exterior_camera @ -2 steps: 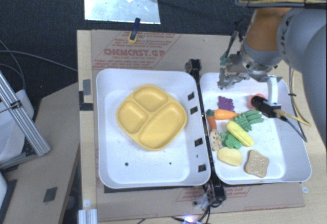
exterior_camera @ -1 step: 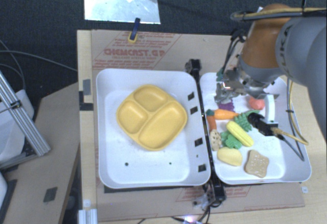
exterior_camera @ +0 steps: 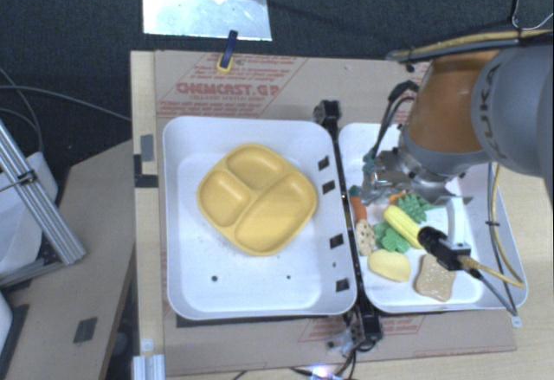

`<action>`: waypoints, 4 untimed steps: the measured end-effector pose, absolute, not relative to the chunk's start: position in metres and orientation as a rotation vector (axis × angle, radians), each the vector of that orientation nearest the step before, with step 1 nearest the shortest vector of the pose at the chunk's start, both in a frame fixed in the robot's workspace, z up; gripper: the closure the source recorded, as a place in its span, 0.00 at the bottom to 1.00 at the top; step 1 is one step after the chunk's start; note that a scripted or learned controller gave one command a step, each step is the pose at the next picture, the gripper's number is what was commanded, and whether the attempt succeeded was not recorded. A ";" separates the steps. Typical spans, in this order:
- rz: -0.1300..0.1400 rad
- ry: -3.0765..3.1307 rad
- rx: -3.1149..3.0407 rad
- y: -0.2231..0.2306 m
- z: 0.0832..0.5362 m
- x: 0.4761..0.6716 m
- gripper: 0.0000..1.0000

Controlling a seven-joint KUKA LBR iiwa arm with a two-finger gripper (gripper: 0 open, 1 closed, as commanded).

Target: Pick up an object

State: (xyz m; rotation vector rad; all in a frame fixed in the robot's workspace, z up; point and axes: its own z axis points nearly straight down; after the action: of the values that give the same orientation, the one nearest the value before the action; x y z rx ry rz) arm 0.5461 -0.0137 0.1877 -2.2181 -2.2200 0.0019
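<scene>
Toy food pile (exterior_camera: 400,240) lies in the right bin (exterior_camera: 493,296), toward its left wall and near edge. Pieces look light, rigid, smooth plastic; the corn (exterior_camera: 402,221) suits a grip across its middle. Hand (exterior_camera: 374,183) state: cannot tell.

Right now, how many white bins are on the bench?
2. The left bin holds a yellow divided plate; the right bin holds toy food, with the arm over its far end.

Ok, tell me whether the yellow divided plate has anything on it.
Empty. The yellow plate in the left bin shows three bare compartments.
</scene>
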 end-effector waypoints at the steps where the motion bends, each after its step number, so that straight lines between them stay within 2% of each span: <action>1: -0.026 -2.241 -2.216 0.039 0.385 0.513 1.00; 2: -0.005 -2.230 -2.215 0.066 0.366 0.553 1.00; 3: -0.005 -2.231 -2.214 0.102 0.351 0.603 1.00; 4: -0.012 -2.233 -2.215 0.150 0.412 0.609 1.00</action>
State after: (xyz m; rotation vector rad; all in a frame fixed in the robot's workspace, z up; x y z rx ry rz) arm 0.6089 0.1500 0.4120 -2.2155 -2.2334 -0.0123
